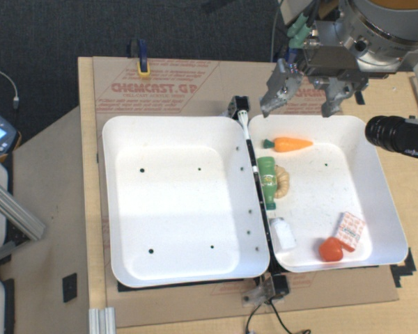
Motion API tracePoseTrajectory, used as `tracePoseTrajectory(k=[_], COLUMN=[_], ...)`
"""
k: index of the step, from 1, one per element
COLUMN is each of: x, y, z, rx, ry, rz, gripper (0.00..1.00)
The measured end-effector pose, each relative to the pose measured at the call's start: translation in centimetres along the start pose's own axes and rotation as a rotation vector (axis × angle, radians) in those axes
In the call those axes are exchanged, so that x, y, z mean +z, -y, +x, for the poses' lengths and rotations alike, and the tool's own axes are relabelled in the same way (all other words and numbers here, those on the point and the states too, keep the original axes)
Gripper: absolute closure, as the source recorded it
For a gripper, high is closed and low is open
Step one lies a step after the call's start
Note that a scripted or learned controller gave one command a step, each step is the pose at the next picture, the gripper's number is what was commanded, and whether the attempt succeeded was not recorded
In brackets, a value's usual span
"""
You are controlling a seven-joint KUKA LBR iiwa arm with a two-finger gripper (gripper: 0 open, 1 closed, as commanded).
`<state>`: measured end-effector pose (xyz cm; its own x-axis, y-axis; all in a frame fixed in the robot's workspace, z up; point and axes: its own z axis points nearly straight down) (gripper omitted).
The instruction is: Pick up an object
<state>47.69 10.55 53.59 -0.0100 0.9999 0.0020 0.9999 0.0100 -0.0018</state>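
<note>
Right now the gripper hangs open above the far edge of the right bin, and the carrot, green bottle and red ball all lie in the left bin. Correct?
Not quite. The camera view shows the carrot, green bottle and red ball in the right bin, not the left one. The gripper does hang open above that bin's far edge.

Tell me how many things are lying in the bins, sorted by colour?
Orange: 1, the carrot
Green: 1, the bottle
Tan: 1, a curled piece beside the bottle
White: 1, a small object
Red: 1, the ball
Pink and white: 1, the packet
Total: 6, all in the right bin
</note>
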Motion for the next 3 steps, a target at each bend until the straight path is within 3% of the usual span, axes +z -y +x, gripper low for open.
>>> tracePoseTrajectory(k=[1,2,3], x=[0.2,0.1,-1.0], y=[-0.2,-0.3,-0.4], z=[7.5,12.2,12.0], rx=[0.001,0.004,0.008], ry=[0.000,0.000,0.000], rz=[-0.003,-0.004,-0.007], gripper=[0.00,0.00,1.00])
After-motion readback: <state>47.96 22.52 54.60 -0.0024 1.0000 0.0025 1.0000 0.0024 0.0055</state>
